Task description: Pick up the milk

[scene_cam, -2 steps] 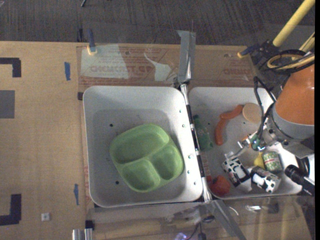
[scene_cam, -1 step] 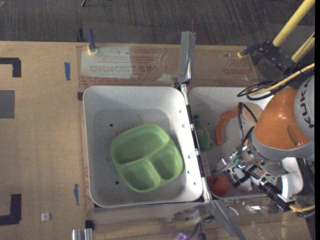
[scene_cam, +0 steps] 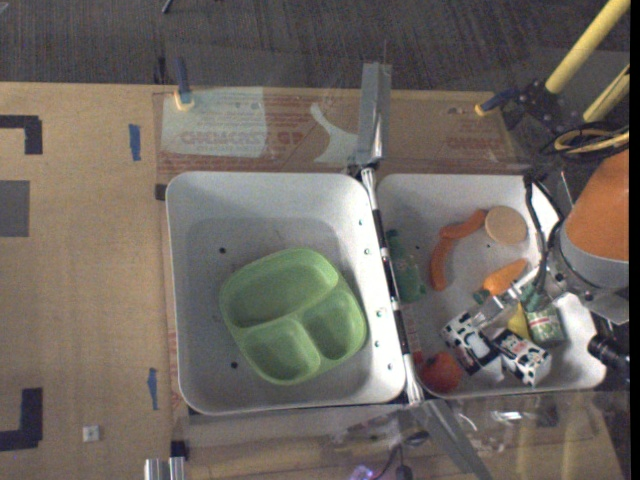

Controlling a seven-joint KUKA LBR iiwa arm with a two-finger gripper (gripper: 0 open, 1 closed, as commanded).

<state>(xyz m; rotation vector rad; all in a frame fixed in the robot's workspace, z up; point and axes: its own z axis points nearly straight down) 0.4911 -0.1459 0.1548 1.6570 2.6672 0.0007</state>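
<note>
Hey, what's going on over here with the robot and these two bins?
A grey arm with an orange band reaches in from the right over the right bin. Its hand is down among a clutter of toy food, right by two black-and-white milk cartons. Whether it has gripped one is unclear. An orange piece and a red item lie nearby. The left bin holds a green divided plate.

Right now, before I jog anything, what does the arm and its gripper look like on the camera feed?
The arm comes in from the right edge as a rounded orange band over a pale grey wrist section. A dark cable curves down its side. Below, the gripper is metallic grey with slim fingers, over the right bin. No markings are legible.
</note>
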